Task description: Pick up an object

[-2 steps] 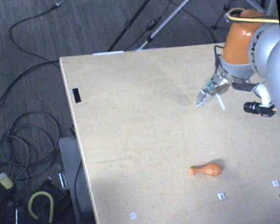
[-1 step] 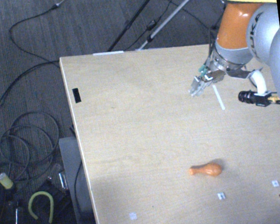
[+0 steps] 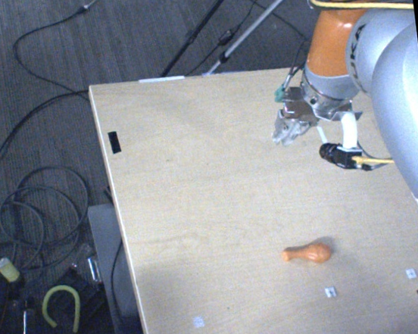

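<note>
A small orange pear-shaped object point(image 3: 309, 253) lies on the pale wooden bench top point(image 3: 198, 202), toward the lower right. The gripper point(image 3: 287, 132) hangs at the upper right, below the arm's orange band point(image 3: 333, 39), well above and apart from the orange object. Its tips look pale and blurred, and nothing shows between them.
Small black and white markers point(image 3: 330, 291) dot the bench near its edges, with a black tab point(image 3: 114, 142) at the upper left. Cables point(image 3: 32, 216) and tools lie on the floor to the left. Tripod legs point(image 3: 264, 2) cross behind the bench.
</note>
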`<state>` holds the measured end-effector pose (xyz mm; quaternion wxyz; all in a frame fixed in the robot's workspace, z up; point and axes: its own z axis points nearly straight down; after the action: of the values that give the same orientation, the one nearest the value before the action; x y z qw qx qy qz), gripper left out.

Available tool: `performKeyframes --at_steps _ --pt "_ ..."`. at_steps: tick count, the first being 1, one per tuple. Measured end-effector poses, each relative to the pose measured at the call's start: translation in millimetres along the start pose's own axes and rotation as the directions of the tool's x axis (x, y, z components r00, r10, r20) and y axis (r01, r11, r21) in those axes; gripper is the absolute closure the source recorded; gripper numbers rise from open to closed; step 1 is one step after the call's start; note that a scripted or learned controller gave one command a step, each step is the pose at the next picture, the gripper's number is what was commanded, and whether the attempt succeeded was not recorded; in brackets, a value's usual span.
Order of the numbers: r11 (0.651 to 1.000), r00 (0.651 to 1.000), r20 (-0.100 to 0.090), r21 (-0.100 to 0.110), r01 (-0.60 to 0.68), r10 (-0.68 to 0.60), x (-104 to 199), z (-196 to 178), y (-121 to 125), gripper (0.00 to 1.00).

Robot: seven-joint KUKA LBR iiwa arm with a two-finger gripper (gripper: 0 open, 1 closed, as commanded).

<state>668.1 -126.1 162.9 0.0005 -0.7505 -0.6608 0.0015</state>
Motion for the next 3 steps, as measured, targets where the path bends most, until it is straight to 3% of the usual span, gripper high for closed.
performKeyframes --at_steps 1,2,3 --pt "1.0 1.0 0.001 0.0 0.0 0.0 0 0 0 0.0" --pt "0.963 0.963 0.003 -0.002 -0.268 0.268 -73 -102 9 0.0" --pt "0.999 0.999 0.001 0.001 -0.055 0.055 -79 64 10 0.0"
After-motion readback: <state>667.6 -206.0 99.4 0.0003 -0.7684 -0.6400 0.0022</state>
